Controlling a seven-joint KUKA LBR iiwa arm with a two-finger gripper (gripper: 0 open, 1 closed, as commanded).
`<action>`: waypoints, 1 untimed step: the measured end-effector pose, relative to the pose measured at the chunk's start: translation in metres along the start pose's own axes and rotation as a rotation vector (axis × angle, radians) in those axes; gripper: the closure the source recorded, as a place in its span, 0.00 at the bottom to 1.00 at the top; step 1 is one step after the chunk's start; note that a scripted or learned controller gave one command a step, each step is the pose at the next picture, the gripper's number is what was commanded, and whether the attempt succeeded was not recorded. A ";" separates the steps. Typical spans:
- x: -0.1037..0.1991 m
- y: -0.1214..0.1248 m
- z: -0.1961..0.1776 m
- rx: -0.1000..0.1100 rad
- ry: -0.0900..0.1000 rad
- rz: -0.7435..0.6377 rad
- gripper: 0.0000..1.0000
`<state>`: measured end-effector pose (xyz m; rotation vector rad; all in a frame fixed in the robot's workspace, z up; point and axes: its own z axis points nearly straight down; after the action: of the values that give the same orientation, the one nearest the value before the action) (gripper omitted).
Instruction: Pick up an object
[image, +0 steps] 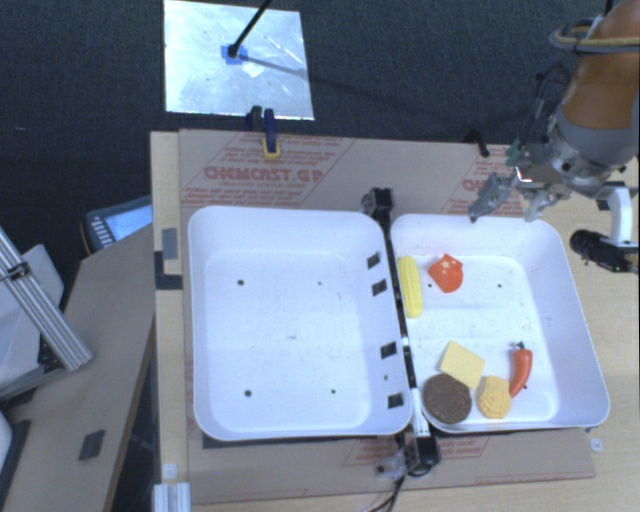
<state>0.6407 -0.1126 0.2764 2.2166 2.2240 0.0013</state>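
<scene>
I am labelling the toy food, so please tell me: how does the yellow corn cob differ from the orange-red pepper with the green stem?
The corn cob is pale yellow; the pepper is orange-red with a green stem. The corn cob lies against the right bin's left wall, the pepper near its right side. The corn cob looks thicker and blunt, the pepper thinner and tapered. Both are elongated and lie flat in the same bin.

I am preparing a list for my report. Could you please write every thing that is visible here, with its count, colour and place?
bins: 2, white, side by side on the bench
corn cob: 1, yellow, right bin, along its left wall
tomato-like piece: 1, red-orange, right bin, far part
cheese slice: 1, pale yellow, right bin, near part
round cookie: 1, dark brown, right bin, near-left corner
bumpy piece: 1, yellow, beside the cookie
chili pepper: 1, red-orange, right bin, near-right
clamp: 1, yellow and dark, bench's far edge
gripper: 1, grey, above the right bin's far edge
</scene>
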 end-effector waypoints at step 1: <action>0.031 -0.044 0.103 0.012 0.004 0.002 0.00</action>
<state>0.5963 -0.0822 0.1736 2.2264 2.2302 -0.0084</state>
